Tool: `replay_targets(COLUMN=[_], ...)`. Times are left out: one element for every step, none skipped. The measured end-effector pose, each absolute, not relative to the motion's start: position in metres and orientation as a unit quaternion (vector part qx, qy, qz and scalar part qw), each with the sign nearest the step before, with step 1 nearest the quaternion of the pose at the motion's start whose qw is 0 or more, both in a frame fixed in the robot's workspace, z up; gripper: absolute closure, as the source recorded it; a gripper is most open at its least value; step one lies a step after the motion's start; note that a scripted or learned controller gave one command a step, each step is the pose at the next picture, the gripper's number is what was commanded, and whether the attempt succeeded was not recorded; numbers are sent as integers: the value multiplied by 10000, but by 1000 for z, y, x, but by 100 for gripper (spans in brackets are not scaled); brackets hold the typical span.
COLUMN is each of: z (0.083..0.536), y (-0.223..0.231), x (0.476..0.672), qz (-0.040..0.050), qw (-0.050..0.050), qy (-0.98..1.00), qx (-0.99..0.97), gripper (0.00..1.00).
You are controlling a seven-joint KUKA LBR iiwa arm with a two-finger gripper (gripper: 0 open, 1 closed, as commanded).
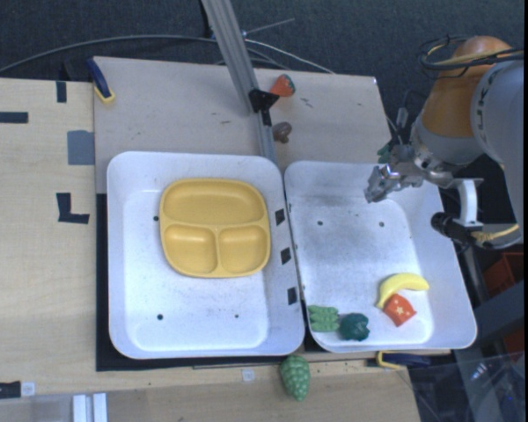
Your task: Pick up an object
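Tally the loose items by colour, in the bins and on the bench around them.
Yellow: 2, the divided plate and banana
Green: 3, two leafy pieces and the grapes
Red: 2, the cube and strawberry
Brown: 1, small lump
Total: 8

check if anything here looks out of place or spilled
Three toy pieces lie outside the bins: a green bunch of grapes on the bench's near edge, a small red-orange piece and a brownish piece on the board behind them.

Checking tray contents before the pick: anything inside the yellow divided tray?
The yellow three-compartment plastic tray in the left shallow white bin holds nothing visible; the bin floor beneath it is covered.
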State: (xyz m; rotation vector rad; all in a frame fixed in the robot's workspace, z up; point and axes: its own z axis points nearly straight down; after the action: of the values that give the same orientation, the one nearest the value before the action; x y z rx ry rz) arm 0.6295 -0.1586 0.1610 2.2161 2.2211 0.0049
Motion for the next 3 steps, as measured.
replay_targets(z=[214, 213, 221], y=[-158, -95, -47], x=[631, 632, 634], qz=[13, 4, 4], qw=[21, -10, -10], qy=[7079, 7097, 7095], qx=[7063, 7045, 7047], gripper=[100, 100, 100])
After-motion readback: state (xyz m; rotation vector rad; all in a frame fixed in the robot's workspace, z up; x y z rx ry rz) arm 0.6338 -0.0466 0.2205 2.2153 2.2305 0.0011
